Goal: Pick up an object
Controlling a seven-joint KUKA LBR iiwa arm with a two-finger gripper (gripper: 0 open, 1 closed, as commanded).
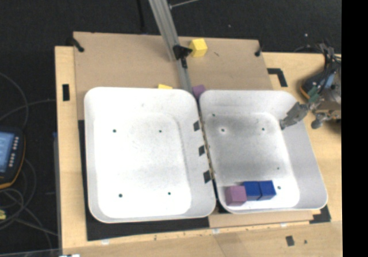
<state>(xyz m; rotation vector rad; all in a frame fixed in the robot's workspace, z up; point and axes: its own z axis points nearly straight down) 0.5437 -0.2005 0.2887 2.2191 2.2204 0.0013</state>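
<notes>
Worktop (230, 60): tan board, two white bins side by side. Left bin (144, 152) holds nothing I can make out. Right bin (259, 146) has the targets, both at its 6 o'clock wall: a blue block (258, 189) and a purple block (235, 194), touching or nearly so, purple on the 9 o'clock side of blue.

Off-bin clutter at 12 o'clock: a yellow block (199, 48) on the board by the slanted metal rail (164, 14), plus a small yellow piece (165, 86) and a small purple piece (198, 90) just behind the bin rims. Ignore these, poor access.

Tool (293, 115) sits at 3 o'clock of the frame, over the right bin's 2 o'clock corner, well apart from the blocks. Can't tell if it's spread or closed; too small and blurred. Nothing visibly in it.

Step in hand, my read: approach. Advice:
- go for the blue block, bigger face, freer 3 o'clock side
- align the closing axis 12–6 so a finger doesn't wedge between blue and purple
- watch the sloped bin wall at 6 o'clock; a finger may ride up it
- descend vertically, fully spread, centred on blue
</notes>
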